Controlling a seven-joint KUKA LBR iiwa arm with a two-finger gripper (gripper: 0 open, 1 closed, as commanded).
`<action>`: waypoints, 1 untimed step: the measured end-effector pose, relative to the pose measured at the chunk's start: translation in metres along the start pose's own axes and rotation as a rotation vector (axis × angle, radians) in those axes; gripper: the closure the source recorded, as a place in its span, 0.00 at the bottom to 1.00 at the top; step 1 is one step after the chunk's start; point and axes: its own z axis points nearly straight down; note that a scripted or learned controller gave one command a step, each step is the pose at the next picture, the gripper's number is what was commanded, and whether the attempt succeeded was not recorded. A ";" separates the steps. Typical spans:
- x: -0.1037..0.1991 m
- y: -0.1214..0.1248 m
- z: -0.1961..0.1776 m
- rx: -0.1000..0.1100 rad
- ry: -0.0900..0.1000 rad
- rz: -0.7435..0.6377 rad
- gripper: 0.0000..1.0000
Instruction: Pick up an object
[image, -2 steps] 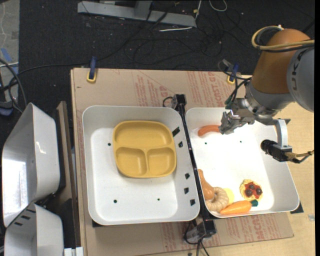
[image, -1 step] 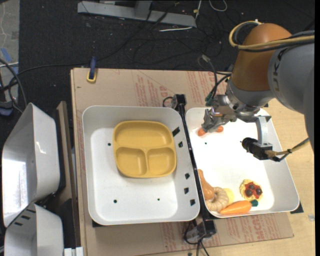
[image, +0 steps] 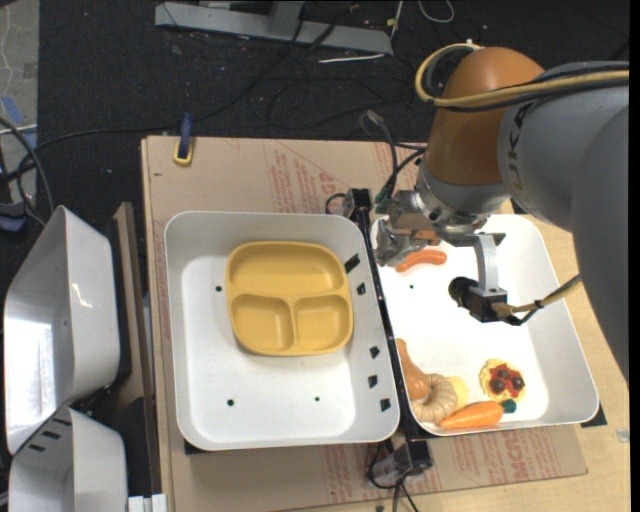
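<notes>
table (image: 250, 170): brown board under both bins — it stretches away from the pincer on every side.
arm (image: 560, 120): grey, with its orange band, reaching in from the right and ending just above the pincer.
left bin (image: 190, 330): white, well to the left of the pincer; it carries the tray.
right bin (image: 560, 330): white, directly under the pincer, which hangs over its upper left corner.
tray (image: 290, 297): yellow, three compartments, left of the pincer across the wall between the bins.
pincer (image: 400, 240): low over the right bin's top left corner; whether it is spread or pressed together I cannot tell, as the wrist hides it.
carrot (image: 470, 414): orange, far below the pincer at the bin's near edge.
pastry (image: 433, 395): pale and curled, touching the carrot, well below the pincer.
pizza (image: 502, 379): small toy piece with red topping, below and to the right of the pincer.
sausage (image: 421, 259): orange-red, curved, just beside the pincer at its lower right — the nearest thing to take.
step: judged to be the approach; nothing is seen in a grip.
next move: it calls for centring over the sausage, settling down across its short width, then closing and lifting straight up clear of the bin wall.
</notes>
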 end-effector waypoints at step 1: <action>0.055 0.010 -0.010 -0.003 0.001 -0.001 1.00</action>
